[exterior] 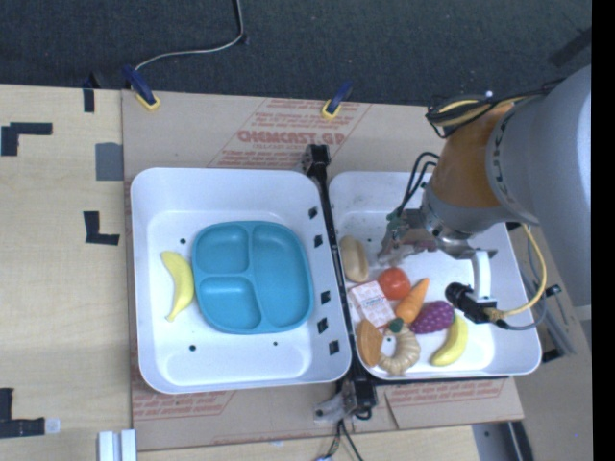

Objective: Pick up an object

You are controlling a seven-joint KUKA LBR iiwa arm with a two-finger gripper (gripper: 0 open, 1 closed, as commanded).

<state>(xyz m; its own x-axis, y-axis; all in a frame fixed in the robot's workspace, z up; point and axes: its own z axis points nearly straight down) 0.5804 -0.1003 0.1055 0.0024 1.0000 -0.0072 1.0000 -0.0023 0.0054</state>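
My tool hangs low in the right bin, over a heap of toy food.

Going left to right: the left bin (154,353) holds a yellow banana (178,284) beside a teal divided plate (252,277). In the right bin (514,358) lie a pale bread roll (355,257), a printed packet (371,303), a doughnut (396,349), a red tomato (393,282), an orange carrot (412,300), purple grapes (433,316) and a second banana (451,342). My tool (396,243) sits just above the tomato and beside the roll; whether it is apart or together I cannot tell. The tomato looks the likeliest pick: I judge it light, stiff plastic, smooth and round, so prone to slip; I would take it across its middle. The bin floor is slick white, crowded here, and the divider wall is near. The desk (58,286) is bare wood.
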